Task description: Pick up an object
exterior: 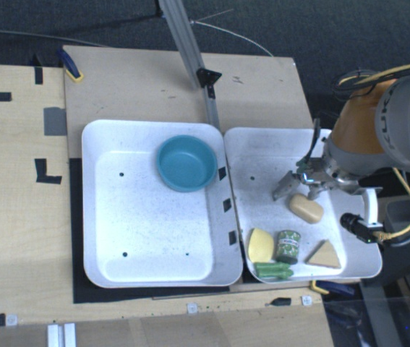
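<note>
Seen from above at a slant: two shallow white bins side by side on the wooden counter (16,208). In the left bin (110,266), a round blue bowl (186,163) near the far right corner, upright. In the right bin (259,154), the pincer (300,186) reaching in from the right, fingers spread apart, nothing between them. Just beside and below it, touching or nearly touching, a tan oblong block (306,208), long axis running from upper left to lower right. Along the near edge of that bin: a yellow rounded piece (261,246), a small green can (288,246) upright just beside it, a green elongated item (273,270) lying left to right, and a tan wedge (324,255) with its tip pointing up.
</note>
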You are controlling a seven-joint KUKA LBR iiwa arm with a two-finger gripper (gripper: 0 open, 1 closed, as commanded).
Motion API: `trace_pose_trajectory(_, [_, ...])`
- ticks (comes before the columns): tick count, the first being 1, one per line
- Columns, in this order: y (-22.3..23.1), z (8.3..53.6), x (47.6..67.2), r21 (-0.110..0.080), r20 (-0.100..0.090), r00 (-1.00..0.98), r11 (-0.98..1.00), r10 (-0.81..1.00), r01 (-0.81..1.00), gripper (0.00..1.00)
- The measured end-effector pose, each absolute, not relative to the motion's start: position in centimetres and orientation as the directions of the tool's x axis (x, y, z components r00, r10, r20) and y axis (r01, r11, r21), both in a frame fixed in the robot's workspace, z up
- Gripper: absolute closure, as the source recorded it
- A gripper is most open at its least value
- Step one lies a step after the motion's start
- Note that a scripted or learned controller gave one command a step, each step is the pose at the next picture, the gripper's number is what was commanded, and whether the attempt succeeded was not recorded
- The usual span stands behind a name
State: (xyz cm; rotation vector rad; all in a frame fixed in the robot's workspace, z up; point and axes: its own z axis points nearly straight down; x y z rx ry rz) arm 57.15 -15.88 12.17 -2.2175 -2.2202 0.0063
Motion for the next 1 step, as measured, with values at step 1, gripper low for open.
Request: trace_pose_trajectory(1, [-15.86,8.84,57.19,0.0,-0.002,-0.002,0.002,1.0,1.0,0.0])
